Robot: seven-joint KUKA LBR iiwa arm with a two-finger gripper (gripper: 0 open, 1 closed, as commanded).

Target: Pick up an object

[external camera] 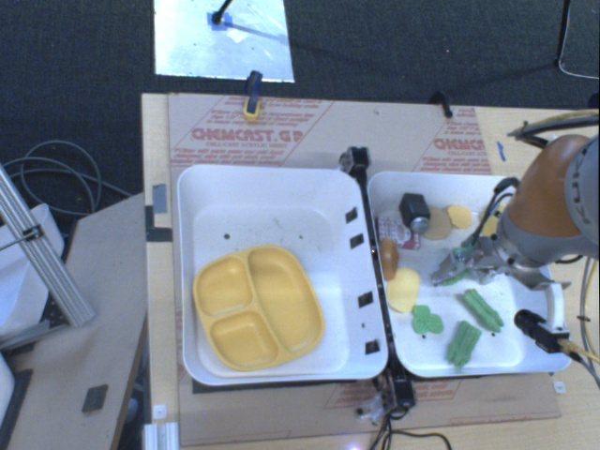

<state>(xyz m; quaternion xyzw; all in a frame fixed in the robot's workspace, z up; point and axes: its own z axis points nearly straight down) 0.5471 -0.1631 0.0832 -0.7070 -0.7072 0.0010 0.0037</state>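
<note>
Claw sits low in the right bin, its tips blurred, so I cannot tell its opening or any hold. Nearest pick, a green block, lies just right-below, long axis diagonal.

We saw a yellow three-compartment plastic tray lying in the left white bin, toward its front-left corner. A yellow-handled clamp sat at the far edge of the cardboard-covered surface. Beyond it lay a square shiny metal sheet on dark carpet.
</note>
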